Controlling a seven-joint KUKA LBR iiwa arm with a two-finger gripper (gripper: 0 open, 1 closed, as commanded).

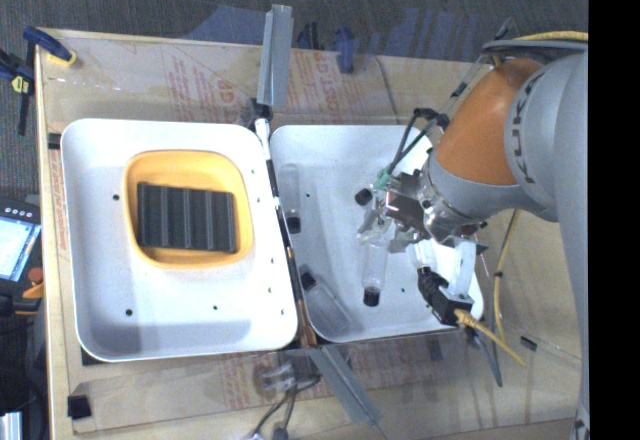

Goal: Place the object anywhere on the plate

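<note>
Bench (150,78) of pale wood with printed red markings is seen from above, and two shallow white bins are set side by side on it. In the left white bin (90,228) a yellow-rimmed rounded-square plate (188,176) is placed, with a dark ribbed rectangular centre; the plate sits in the upper middle part of that bin, apart from its walls. The right white bin (320,228) is reached into by the grey arm with an orange band (490,143), which enters from the right side of the view. The claw (385,218) is held over the middle of the right bin, among clear and metallic parts at the wrist. How far the claw is parted cannot be told, since its tips are blurred against the white floor of the bin, and it cannot be told whether anything is gripped. A slender clear tube-like object with a dark tip (372,278) is seen just below the claw, lying or hanging nearly upright in the view, with its dark end toward the near wall of the right bin. It is well apart from the plate, with the wall between the two bins in between. A small dark blob (363,196) is seen near the claw's upper left. A blue clamp (48,43) is fixed at the bench's far left corner.
</note>
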